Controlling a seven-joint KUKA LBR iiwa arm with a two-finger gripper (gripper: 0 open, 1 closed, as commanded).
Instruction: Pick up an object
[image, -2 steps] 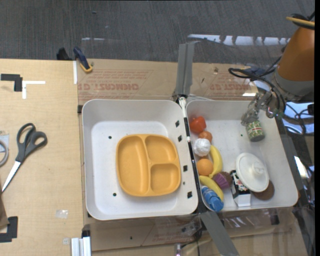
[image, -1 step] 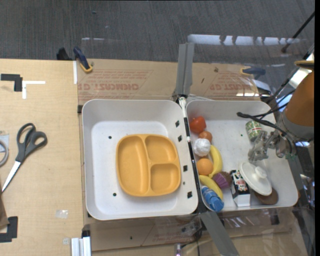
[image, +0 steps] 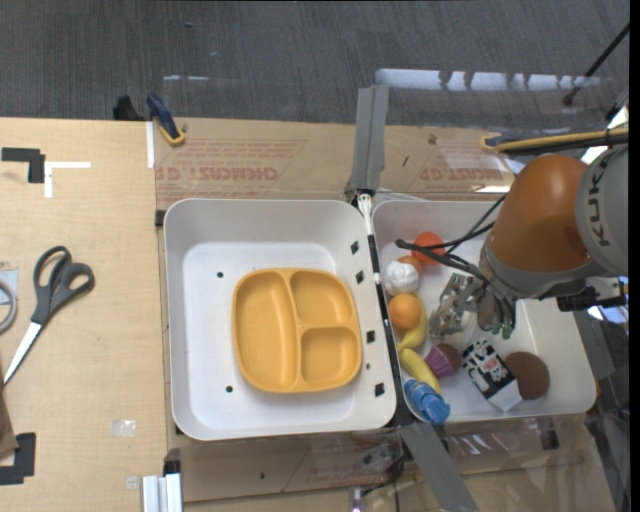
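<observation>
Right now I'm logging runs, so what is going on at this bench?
The arm reaches into the right bin, its gripper low among the small items: an orange, a banana, a white ball, a cow-print carton and a brown ball. Nothing is visibly held. The left bin holds a yellow tray. Scissors lie on the bench.

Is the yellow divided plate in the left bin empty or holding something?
Empty: the yellow plate shows three bare compartments, lying flat in the left bin.
</observation>
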